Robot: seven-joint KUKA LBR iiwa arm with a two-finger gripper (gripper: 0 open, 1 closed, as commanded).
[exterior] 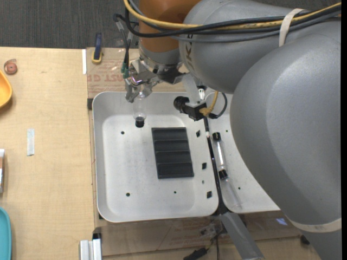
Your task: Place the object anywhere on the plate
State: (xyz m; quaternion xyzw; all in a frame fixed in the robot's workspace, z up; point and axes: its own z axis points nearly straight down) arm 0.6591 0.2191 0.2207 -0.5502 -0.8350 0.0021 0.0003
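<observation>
A black ribbed rectangular plate (172, 152) lies flat in the middle of the left white bin (108, 199). A small clear object with a dark lower end (139, 119) stands or hangs at the bin's far left, just beyond the plate's far left corner and apart from it. My gripper (136, 93) is directly above this object, at the bin's far rim. The clear part runs up towards the gripper, and whether the gripper grips it is not visible.
The grey arm covers most of the right bin (244, 196). A slim silver and black pen-like rod (218, 155) lies along the divide between the bins. On the wooden bench to the left are an orange bowl (3, 91), a small white strip (30, 142) and a blue clamp (97, 46).
</observation>
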